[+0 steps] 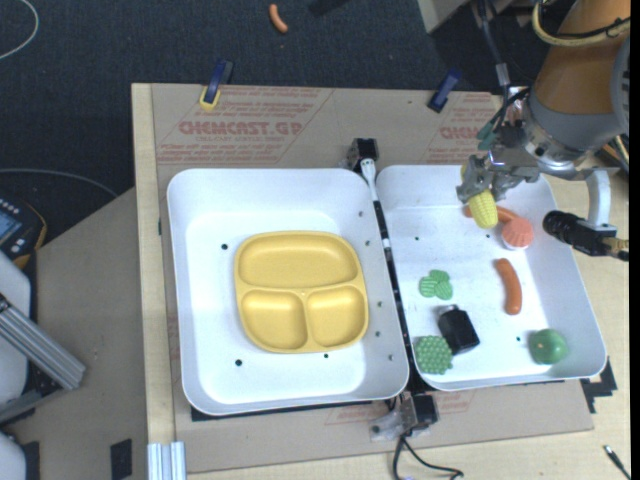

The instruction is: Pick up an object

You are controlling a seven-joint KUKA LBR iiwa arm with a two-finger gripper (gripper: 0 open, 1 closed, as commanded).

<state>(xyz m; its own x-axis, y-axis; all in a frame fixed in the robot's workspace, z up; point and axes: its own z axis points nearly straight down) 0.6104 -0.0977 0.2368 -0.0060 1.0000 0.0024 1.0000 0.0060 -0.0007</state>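
Observation:
My gripper (481, 194) hangs over the far part of the right bin (420, 190), and a yellow corn cob (484, 209) sits between its fingers, lifted a little above the bin floor. Just right of the cob lies a pink-orange round piece (517, 231). Further down the bin are an orange-red sausage (511, 285), a green round fruit (547, 346), a small green leafy piece (435, 286), a black block (458, 329) and a dotted green piece (432, 353).
The left bin (200, 218) holds a yellow divided plate (300, 290). A black clamp (363, 154) sits at the top of the seam between the bins. A black fitting (575, 231) sticks out at the right bin's right rim.

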